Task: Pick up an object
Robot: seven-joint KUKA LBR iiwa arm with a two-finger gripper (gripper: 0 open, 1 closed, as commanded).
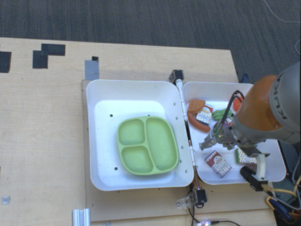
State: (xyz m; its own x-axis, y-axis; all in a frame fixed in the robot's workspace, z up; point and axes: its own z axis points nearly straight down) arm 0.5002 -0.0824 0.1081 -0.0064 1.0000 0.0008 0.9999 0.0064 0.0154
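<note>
Tool (212, 142) hovers near small box (218, 163), grip unclear.

A pale green divided plate (147, 145) sat in the white left bin (101, 126); an orange-red hot dog (197, 120) and a red-and-white packet (218, 163) lay in the white right bin (277, 171).

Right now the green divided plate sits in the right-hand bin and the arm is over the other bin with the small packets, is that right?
Not quite. The camera view shows the green divided plate in the left bin, not the right-hand one. The arm is indeed over the other bin, the one with the small packets.
</note>
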